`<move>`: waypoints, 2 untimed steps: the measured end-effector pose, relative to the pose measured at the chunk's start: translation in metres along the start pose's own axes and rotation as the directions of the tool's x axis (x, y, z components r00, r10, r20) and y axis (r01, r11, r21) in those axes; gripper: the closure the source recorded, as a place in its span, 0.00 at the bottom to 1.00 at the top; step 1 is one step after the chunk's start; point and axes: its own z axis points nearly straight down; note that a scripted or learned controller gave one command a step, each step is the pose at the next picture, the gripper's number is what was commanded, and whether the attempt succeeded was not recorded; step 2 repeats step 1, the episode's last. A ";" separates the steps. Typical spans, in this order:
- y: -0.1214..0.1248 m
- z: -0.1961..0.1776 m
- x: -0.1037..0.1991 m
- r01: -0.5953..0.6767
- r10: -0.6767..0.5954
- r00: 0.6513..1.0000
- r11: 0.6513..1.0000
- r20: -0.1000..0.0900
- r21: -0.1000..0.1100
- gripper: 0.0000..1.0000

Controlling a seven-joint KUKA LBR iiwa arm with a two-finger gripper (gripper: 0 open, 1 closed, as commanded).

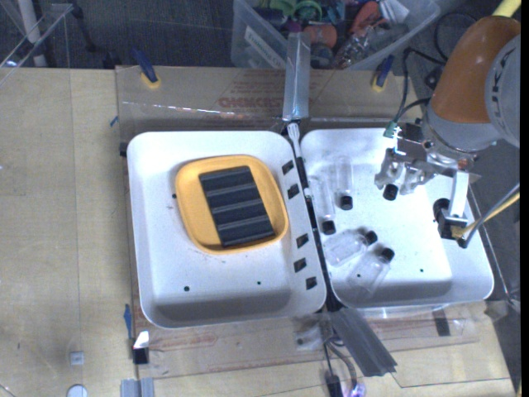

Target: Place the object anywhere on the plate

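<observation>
Over the right bin (471, 281), gripper (395, 180) — grip state unclear — clear bottles (351, 245) below, yellow plate (190, 197) in left bin (157, 288).

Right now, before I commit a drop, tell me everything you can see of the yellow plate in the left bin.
The yellow plate is a rounded square with a raised rim, plastic by its look, lying flat and slightly turned in the left bin, toward its upper middle. A dark ribbed block with four cross ridges rests on it and covers most of its centre, leaving the yellow border bare. Nothing else touches it; the claw is over the right bin.
</observation>
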 end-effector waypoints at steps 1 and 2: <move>0.000 0.000 0.000 0.000 0.000 1.000 1.000 0.000 0.000 0.00; 0.000 0.000 0.000 0.000 0.000 1.000 1.000 0.000 0.000 0.00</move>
